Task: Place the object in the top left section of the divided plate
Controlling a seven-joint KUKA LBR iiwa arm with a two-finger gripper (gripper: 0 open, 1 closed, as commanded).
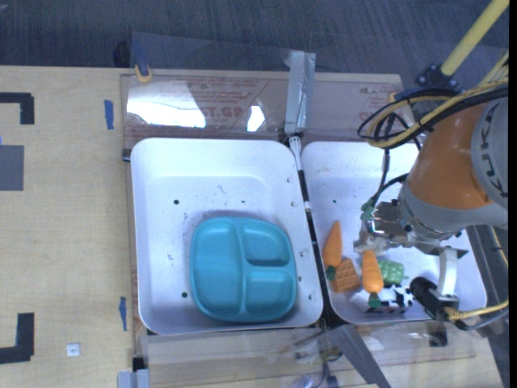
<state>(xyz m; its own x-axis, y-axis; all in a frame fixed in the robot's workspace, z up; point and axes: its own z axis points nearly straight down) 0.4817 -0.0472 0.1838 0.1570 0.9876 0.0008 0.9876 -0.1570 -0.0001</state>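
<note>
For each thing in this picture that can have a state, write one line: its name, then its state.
divided plate: upright in the left bin, sections bare.
left bin: holds the plate.
right bin: holds several toys.
orange carrot toys: lying in the right bin.
black and white toy: lying near the right bin's front edge.
gripper: low over the toys.

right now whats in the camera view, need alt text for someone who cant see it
A teal divided plate sits in the left white bin, with nothing on it. In the right white bin, the grey and orange arm's gripper hovers above a cluster of toy food: two carrots, a waffle piece and a black and white toy.
</note>
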